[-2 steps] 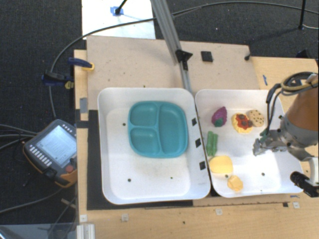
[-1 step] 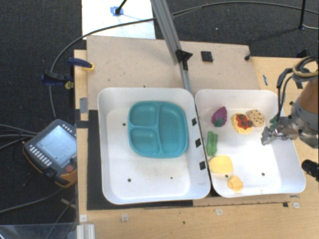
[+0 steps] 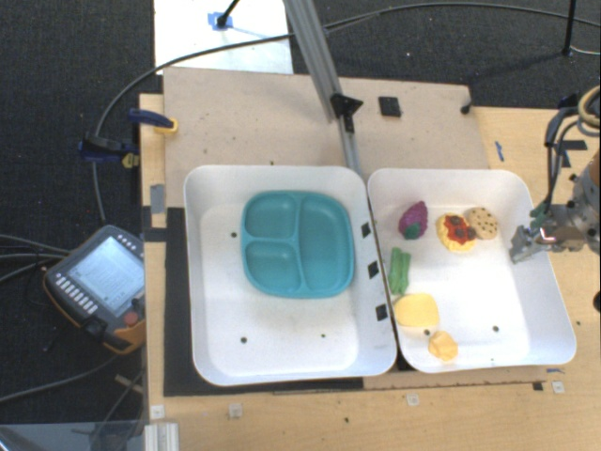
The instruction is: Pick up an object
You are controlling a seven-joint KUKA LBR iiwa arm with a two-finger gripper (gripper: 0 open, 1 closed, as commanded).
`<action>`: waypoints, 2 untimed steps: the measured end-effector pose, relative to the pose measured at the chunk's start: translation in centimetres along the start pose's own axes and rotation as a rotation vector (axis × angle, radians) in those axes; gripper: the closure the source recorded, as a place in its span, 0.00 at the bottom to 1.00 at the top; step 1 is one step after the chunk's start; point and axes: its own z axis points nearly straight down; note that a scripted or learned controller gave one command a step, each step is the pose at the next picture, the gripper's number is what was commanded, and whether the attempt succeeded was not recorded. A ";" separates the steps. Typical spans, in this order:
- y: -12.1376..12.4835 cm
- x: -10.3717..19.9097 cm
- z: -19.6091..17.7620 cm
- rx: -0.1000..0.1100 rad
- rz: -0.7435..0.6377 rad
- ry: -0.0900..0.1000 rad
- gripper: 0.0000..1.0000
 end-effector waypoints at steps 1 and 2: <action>0.6 4.8 -0.3 0.004 -0.005 0.003 1.00; 2.3 9.3 0.8 0.005 -0.005 0.003 1.00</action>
